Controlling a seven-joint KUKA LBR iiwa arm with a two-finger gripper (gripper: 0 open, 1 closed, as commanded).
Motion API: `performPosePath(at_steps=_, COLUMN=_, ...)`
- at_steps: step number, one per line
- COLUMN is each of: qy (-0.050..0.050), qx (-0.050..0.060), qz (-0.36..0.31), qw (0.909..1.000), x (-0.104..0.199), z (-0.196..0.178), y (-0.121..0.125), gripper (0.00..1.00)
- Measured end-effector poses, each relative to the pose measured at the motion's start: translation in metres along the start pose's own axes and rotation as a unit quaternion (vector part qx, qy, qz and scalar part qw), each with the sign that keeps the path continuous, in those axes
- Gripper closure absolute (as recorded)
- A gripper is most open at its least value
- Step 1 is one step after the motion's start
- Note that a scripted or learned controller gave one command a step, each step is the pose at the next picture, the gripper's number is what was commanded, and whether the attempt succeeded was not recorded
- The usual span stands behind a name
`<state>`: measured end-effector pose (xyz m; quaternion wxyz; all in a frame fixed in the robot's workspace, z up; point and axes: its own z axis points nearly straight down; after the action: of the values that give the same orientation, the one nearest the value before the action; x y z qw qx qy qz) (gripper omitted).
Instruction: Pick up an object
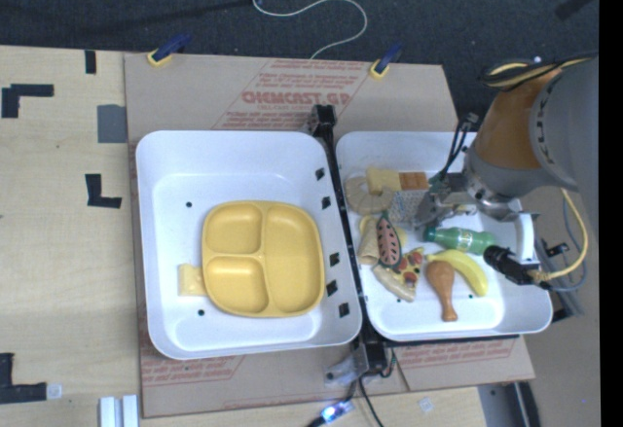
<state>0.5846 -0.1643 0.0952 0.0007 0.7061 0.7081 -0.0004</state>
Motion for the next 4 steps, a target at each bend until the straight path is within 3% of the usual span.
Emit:
performPosePath(at_steps=2, qy=0.000, qx=-0.002, qz=0.000, qw=1.0000, x=0.009, z=-0.102, y=-0.004, gripper=1.00)
performPosePath(at_steps=3, qy=0.001, qx=0.000, qz=0.000, qw=1.0000, x=0.010, z=-0.131, y=-0.004, gripper=1.00)
performPosePath(at_steps=4, qy=0.001, qx=0.001, qz=-0.002, qw=1.0000, x=0.062, z=-0.119, y=-0.001, gripper=1.00)
